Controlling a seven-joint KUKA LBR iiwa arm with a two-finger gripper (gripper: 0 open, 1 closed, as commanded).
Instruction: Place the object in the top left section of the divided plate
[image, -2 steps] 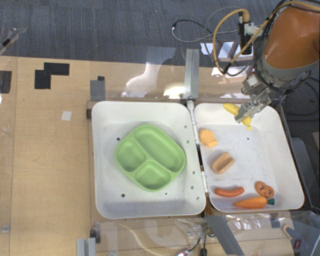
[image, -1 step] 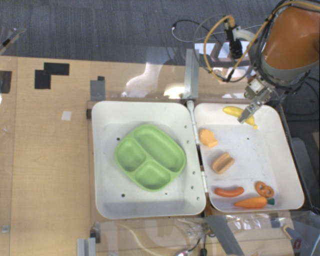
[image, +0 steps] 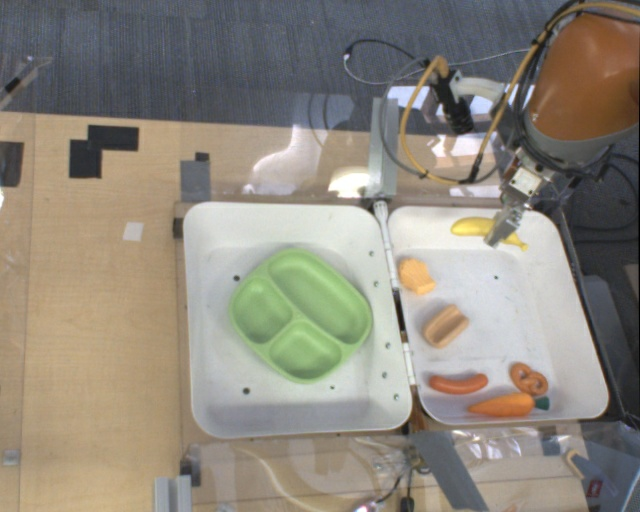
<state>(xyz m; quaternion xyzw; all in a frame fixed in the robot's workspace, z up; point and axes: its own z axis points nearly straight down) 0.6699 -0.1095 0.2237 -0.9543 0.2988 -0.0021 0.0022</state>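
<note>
1. In the camera view the gripper (image: 503, 230) hangs over the far part of the right bin (image: 570, 300), its tip at a yellow banana (image: 470, 228); whether the jaws are spread or pressed together I cannot tell, and nothing is clearly seen between them.
2. The banana lies just left of the jaws, touching or almost touching them; its long axis runs left to right, roughly across the line of the tip.
3. I judge the banana to be the object of the task, because it is the nearest thing to the jaws; the orange piece (image: 417, 277), the bun (image: 445, 326) and the sausage (image: 459, 383) lie below the jaws, well apart.
4. The green divided plate (image: 300, 313) rests in the left bin (image: 215, 400), far to the left and below the jaws; its sections hold nothing.
</note>
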